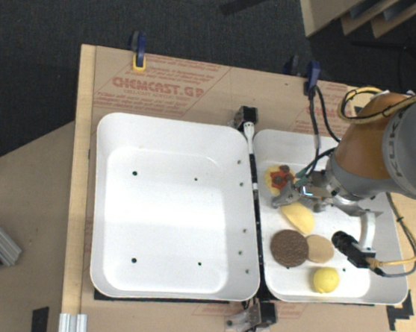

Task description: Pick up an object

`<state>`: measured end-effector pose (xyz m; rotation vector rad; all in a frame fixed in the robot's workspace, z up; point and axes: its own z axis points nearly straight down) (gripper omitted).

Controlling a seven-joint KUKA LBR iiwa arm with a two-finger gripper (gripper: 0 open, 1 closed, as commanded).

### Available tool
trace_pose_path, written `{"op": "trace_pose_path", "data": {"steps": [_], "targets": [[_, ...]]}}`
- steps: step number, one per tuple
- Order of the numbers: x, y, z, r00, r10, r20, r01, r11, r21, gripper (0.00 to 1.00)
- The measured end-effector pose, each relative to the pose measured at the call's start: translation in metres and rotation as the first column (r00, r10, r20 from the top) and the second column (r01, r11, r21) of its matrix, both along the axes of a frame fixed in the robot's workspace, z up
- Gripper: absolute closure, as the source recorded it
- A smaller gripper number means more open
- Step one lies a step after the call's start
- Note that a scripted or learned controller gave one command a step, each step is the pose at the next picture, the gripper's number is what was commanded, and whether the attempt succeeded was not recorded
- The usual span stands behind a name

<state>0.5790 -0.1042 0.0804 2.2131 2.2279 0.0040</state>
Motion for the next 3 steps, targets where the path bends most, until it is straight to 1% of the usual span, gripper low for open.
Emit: {"op": "trace_pose_path", "data": {"steps": [1,2,3], "targets": [[-0.002,-0.004,0.015,1.0,-0.007,0.002,0.007,1.0,-0.002,1.0],[-0.002,-0.004,0.014,1.0,-0.007,0.001,0.007,1.0,-0.002,0.0],[0.092,0.004,0.005,1.0,-0.002,0.008,0.002,1.0,-0.003,0.0]]}}
